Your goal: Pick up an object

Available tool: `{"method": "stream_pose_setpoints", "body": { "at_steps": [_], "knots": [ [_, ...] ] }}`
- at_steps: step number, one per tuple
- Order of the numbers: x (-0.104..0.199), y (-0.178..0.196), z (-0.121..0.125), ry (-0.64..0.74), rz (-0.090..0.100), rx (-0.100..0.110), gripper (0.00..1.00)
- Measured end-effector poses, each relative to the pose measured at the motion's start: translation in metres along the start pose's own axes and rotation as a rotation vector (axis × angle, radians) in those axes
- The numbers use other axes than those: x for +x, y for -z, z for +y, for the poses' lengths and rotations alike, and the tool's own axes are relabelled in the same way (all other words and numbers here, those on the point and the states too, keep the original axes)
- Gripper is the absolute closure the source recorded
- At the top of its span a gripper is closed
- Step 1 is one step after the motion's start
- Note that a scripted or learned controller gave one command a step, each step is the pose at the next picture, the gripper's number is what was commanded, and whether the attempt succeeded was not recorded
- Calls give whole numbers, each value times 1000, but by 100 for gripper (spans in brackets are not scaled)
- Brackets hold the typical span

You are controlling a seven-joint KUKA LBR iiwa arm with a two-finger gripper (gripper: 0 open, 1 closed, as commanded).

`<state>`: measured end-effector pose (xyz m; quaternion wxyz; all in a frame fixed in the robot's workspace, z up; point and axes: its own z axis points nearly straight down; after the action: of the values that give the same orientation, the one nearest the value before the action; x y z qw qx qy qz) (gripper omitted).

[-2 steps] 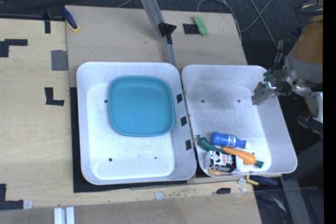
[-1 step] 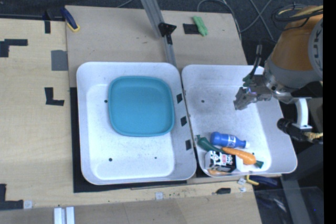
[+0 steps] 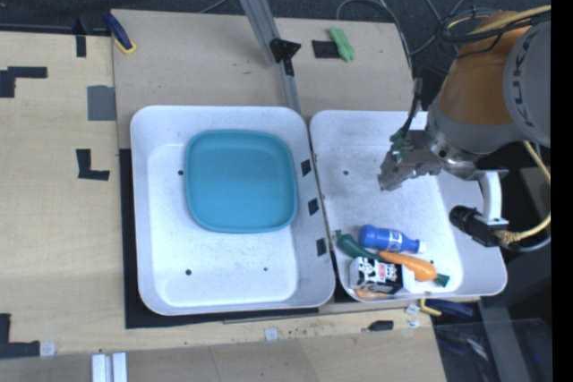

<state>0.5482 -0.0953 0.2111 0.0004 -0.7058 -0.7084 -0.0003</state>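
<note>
My gripper [image 3: 394, 175] hangs over the middle of the right bin [image 3: 358, 148], its dark fingers pointing down and left. Nothing shows between them. Below it, at the bin's near edge, lies a small pile: a blue bottle [image 3: 389, 239], an orange carrot-shaped toy [image 3: 410, 264] with a green tip, and a small black-and-white item [image 3: 374, 274]. The pile sits well apart from the gripper.
The left bin [image 3: 161, 282] holds a teal square plate [image 3: 240, 180]. A grey metal pole [image 3: 255, 0] crosses the back of the bench. A green clip [image 3: 341, 44] and black tape marks lie behind the bins. Cables loop at the upper right.
</note>
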Motion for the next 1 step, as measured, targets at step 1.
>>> {"method": "stream_pose_setpoints", "body": {
  "at_steps": [1],
  "knots": [
    [43, -3, -17, 0, 0, 1, 100]
  ]
}}
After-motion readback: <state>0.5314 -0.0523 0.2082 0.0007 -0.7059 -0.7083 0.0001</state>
